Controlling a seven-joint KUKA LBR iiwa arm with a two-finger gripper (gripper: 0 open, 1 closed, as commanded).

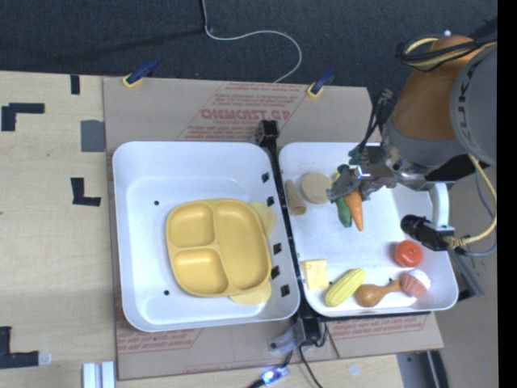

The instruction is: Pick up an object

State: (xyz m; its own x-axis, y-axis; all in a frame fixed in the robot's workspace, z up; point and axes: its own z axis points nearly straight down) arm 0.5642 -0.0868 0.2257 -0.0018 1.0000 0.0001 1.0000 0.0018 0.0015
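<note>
My gripper (350, 186) is low over the upper middle of the right bin (380, 153). An orange toy carrot (355, 211) with a green bit at its side lies directly beneath it, its upper end hidden under the gripper. Whether the carrot is touched or lifted cannot be made out. A round beige piece (315, 188) and a small tan cylinder (296, 200) lie just left of the gripper.
Along the right bin's front lie a yellow block (313, 273), a corn cob (345, 286), a brown drumstick (376, 294), a pink-and-white piece (416, 282) and a red tomato (409, 254). The left bin (137, 217) holds a yellow divided plate (218, 245).
</note>
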